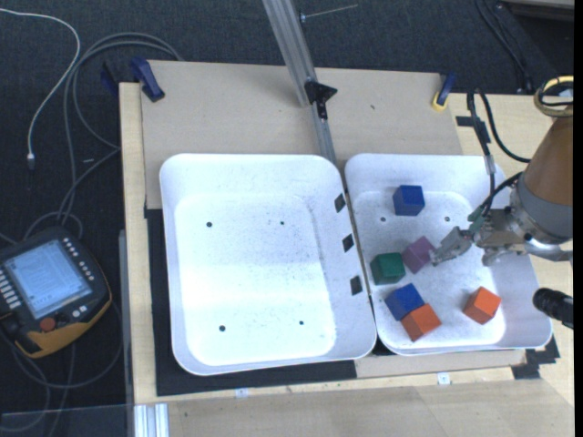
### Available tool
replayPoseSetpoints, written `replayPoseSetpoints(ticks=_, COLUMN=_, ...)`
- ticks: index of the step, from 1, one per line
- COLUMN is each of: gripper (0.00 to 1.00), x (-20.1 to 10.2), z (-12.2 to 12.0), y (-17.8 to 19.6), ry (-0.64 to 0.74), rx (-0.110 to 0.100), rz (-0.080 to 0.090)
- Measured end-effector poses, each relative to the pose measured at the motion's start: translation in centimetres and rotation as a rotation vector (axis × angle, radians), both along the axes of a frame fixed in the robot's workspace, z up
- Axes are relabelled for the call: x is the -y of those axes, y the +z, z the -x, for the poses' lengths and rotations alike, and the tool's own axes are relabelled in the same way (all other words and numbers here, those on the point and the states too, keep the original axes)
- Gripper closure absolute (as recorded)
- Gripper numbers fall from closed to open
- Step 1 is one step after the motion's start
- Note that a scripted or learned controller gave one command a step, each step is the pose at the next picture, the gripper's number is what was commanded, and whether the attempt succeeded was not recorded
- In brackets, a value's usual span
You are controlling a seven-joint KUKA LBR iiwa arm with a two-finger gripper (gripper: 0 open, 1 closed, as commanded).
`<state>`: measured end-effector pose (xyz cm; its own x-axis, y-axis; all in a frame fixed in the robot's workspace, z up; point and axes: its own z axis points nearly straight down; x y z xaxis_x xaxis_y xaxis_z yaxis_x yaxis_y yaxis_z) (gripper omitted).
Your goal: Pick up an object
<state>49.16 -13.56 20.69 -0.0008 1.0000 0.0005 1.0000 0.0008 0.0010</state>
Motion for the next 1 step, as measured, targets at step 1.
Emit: replayPoseSetpoints(ticks=1, gripper=0.0, x=-1.01, z=-7.05, y=-11.15, ry=0.002, rx=-0.003, rz=0.0)
